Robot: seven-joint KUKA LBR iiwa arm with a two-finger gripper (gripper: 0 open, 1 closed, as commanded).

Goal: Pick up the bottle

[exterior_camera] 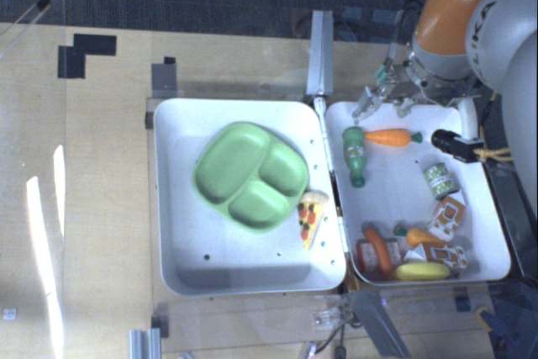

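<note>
A green bottle (355, 155) lies on its side at the left end of the right bin (496, 241), cap toward the back, close to the bin's left wall. My gripper (383, 102) hangs over that bin's back edge, up and to the right of the bottle and apart from it. Its fingers are spread open with nothing between them.
An orange carrot (389, 137) lies just right of the bottle's cap, under the gripper. Farther right are a small green can (437, 179) and a carton (447, 216); a banana (423, 271) and a hot dog (376, 252) lie at the front. The left bin (181, 261) holds a green divided plate (252, 172) and a pizza slice (311, 219).
</note>
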